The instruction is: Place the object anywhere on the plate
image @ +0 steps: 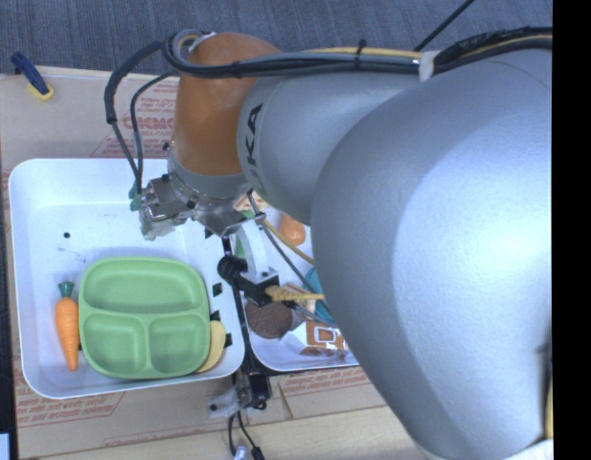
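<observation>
Two white bins sit side by side on the worktop point(75, 103), and most of the view is taken by the grey arm point(420, 218) with its orange band point(214, 103), which reaches across the right bin point(285, 357) so that the pincer point(194, 214) sits near the divide between the bins, over the left bin's point(27, 257) upper right part. Whether the pincer's jaws are apart or together I cannot tell, since the wrist housing covers them, and nothing can be seen held there. Below and to the left of the pincer lies the green plate point(147, 314), a three-compartment tray with nothing on it. Farther left of the pincer, just beside the plate's left edge, lies a toy carrot point(66, 324), resting on the bin floor. Below the pincer, tucked against the plate's right edge, is a pale yellow piece point(218, 345). To the lower right of the pincer, in the right bin, sit a small orange item point(292, 230) and a brown round one point(269, 322). Judging from this, the task looks early: no object is on the plate, so the step in hand seems to be getting a grasp. The next move would call for closing on one object, lifting clear and lowering it over any compartment.
</observation>
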